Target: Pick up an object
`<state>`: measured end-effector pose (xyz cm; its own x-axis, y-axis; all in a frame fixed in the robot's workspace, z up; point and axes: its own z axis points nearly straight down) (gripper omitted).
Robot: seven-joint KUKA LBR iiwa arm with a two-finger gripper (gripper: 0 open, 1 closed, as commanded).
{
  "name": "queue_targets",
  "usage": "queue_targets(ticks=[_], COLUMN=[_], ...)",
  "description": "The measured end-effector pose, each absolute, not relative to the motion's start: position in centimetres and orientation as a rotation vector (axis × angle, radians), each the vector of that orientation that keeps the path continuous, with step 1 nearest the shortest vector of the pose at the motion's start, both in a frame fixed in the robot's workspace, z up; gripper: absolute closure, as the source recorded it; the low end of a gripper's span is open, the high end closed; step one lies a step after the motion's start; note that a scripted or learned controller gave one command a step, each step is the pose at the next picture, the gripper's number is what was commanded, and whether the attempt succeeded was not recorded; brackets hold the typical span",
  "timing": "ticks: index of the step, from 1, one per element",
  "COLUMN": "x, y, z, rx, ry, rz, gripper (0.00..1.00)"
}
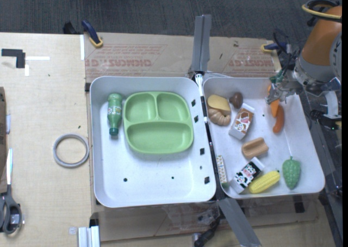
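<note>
Claw [273, 99] parked right over the carrot [278, 119] in the right bin [304, 186], grip state impossible to tell. Looks like approach step; needs a straight drop next.

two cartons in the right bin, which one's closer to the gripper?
The orange-and-white carton, mid-bin beside the croissant. The black-and-white cow-print carton lies at the front edge by the corn, much farther from the gripper.
</note>
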<state>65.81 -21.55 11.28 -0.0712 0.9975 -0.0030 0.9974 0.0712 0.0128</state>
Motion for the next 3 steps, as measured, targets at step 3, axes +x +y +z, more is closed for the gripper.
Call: queue_targets(ticks=[3], x=[66.48], y=[-21.83], z=[11.08], rx=[2.192], ry=[2.251], rz=[0.011], gripper=[0.0])
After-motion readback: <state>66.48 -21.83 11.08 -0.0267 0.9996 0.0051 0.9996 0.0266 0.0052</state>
